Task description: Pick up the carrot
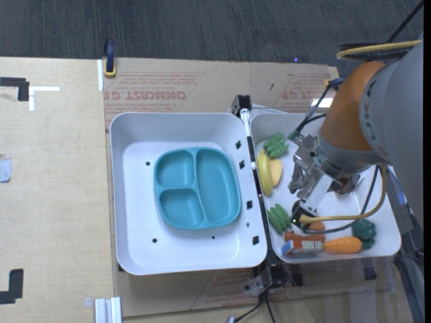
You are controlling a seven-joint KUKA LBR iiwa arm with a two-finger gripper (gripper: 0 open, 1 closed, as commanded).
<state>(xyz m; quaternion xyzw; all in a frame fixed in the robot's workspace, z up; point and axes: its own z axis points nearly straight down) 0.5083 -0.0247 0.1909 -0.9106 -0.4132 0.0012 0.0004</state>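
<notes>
The grey arm [377, 106] with its orange band covers much of the right bin [385, 250], hiding that bin's far right corner. The pincer [306, 192] sits low over the bin's middle, lost among wrist hardware, so I cannot tell whether it is spread or pressed together. A small orange thing [316, 226] beside it is too cramped to identify.

The carrot [342, 245] lies flat along the near wall of the right bin, below and to the right of the pincer and apart from it. Its left end meets a red and white packet [301, 247], possibly tucked slightly behind it. A dark green vegetable [364, 229] sits just above its right end. A banana [266, 173] lies at the bin's left wall.
</notes>
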